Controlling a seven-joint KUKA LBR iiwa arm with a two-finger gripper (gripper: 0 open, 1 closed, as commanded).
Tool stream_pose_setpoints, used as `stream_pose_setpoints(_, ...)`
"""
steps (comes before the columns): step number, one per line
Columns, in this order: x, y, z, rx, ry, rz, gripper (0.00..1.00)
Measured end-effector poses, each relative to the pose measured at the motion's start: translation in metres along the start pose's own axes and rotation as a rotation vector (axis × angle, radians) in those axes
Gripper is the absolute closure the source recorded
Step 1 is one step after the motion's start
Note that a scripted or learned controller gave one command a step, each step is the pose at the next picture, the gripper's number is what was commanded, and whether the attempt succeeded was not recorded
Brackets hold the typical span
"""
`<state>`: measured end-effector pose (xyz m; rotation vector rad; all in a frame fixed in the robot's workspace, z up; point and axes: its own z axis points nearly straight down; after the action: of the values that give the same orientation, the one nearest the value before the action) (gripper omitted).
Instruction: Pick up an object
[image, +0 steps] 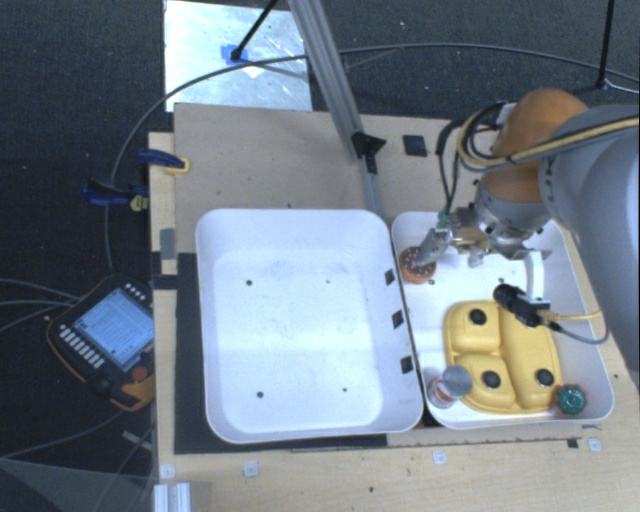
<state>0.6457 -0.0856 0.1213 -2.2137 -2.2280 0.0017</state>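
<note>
My gripper (430, 250) hangs low over the back left corner of the right bin (590, 345). Just beside its tip lies a small round brown object (414, 263), close to the bin's left wall. Whether the two touch I cannot tell. A large yellow plastic piece with black dots (500, 355) lies in the front half of that bin. A small grey-capped item (451, 383) sits at its front left, and a small green object (571, 400) rests in the front right corner.
The left bin (225, 300) stands beside the right one, their walls nearly touching. The grey arm with its orange band (545, 130) reaches in from the right, above the right bin's back. A teach pendant (105, 335) lies off the bench at left.
</note>
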Motion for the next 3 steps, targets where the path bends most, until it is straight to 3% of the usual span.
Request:
stream_pose_setpoints(1, -0.008, 0.004, 0.031, -0.016, -0.014, 0.007, 0.0)
stream_pose_setpoints(2, -0.002, 0.006, 0.017, -0.021, -0.001, 0.004, 1.0)
stream_pose_setpoints(3, -0.011, 0.011, -0.033, -0.009, -0.001, 0.004, 1.0)
